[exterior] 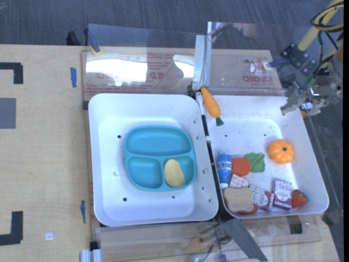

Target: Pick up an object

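End effector [297, 103] hangs over the right bin's [316, 162] far right corner, can't tell about its grip. The toy pumpkin [281, 151] sits just below it in the bin, apart, nearest of the toys.

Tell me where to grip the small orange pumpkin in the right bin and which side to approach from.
Grip the pumpkin across its round middle, coming straight down from above. It sits apart from the other toys with bare bin floor around it, so the jaws likely have room on both sides.
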{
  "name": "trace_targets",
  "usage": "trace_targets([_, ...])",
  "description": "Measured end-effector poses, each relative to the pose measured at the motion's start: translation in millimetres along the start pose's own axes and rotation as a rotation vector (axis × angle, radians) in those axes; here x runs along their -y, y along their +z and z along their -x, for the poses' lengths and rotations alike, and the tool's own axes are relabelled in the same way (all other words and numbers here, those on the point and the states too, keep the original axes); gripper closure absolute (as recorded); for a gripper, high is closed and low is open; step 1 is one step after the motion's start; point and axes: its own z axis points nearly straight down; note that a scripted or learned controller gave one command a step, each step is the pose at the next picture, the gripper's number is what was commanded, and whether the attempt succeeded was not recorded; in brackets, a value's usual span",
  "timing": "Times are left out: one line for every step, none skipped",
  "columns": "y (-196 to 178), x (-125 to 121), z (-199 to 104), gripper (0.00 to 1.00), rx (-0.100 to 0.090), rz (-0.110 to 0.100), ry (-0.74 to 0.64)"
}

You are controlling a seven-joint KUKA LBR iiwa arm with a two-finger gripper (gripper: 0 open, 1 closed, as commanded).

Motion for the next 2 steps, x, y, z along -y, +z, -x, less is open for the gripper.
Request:
trace_targets([125.1,50.8,-10.6,0.00,-0.013,0.005,-0.151])
trace_targets([113.8,49.5,-9.3,1.00,-0.008,0.010,-0.151])
